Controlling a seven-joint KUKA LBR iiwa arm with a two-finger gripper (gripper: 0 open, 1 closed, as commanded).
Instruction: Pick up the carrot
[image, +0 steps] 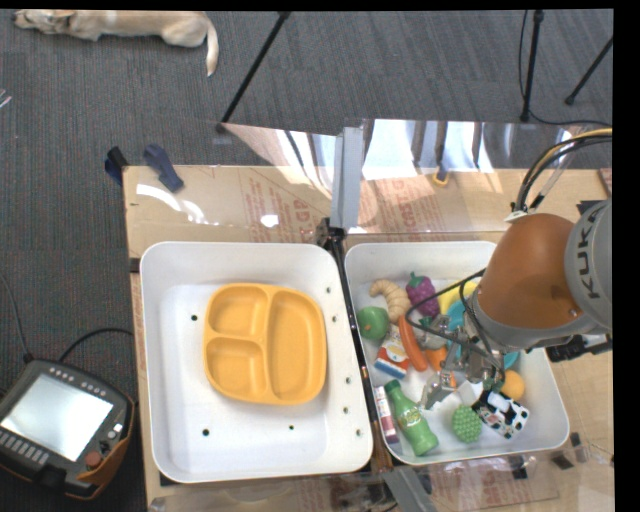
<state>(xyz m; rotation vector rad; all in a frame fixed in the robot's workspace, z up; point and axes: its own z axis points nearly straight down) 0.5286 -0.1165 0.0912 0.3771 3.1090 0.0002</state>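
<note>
"KU" lettering on the grey arm (597, 262)

The arm's orange band (535, 270) covers the middle and right part of the right bin (452, 249), hiding whatever lies under it. The gripper (452, 385) pokes out below the band among wires, and its metal parts blur into the clutter, so its state cannot be read. The carrot (410, 343), up and left of the gripper, runs under the wires, and its lower end is partly masked. A yellow thing (462, 293) above the gripper is half hidden by the band. An orange ball (513, 384) to the gripper's right shows only partly. The arm's grey body (598, 270) is cut by the right edge.
</note>
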